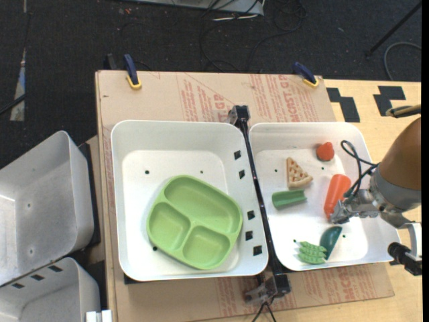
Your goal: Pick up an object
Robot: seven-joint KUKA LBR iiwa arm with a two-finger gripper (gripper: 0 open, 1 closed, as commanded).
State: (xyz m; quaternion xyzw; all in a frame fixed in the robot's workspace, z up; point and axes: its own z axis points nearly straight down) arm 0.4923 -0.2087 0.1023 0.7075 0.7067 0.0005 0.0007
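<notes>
Plywood bench (201, 99) over dark carpet. Relative to the orange carrot (334, 193) in the right bin (268, 180): gripper (343, 210) just below, touching; grip state impossible to tell. Green tray (194, 221) well left.

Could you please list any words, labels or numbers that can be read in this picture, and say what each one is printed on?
Red print across the top of the board under the bins: too blurred and turned about to read.
Red print on the board's lower right corner: letters too small to read.
Bins, tray and toy foods: no text.
</notes>
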